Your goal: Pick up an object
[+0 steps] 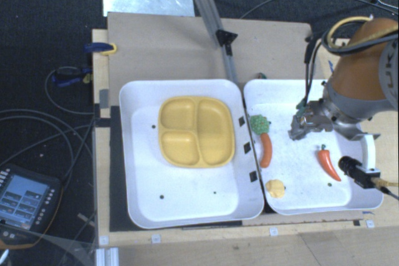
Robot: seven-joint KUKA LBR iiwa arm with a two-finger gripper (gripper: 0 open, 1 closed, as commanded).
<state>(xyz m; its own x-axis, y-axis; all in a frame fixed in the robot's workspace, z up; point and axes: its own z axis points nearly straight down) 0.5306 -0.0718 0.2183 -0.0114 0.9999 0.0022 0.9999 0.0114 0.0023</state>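
- Camera view shows the right bin (312, 205) with four small things lying on its floor.
- A red chili pepper (328, 164) lies toward the right side, just near of the gripper and apart from it.
- An orange carrot (266, 150) lies by the left wall, with a green broccoli piece (259, 124) touching its far end.
- A small yellow item (275, 188) rests in the near left part of that bin; what it is I cannot tell.
- The gripper (300, 129) is low over the middle of the right bin, and nothing is seen held in it; whether it is apart or together I cannot tell.
- The grey and orange arm (365, 75) reaches in from the right.
- The left bin (187, 205) holds a yellow divided plate (195, 132) in its far half.
- Both bins sit side by side on the table (168, 50).
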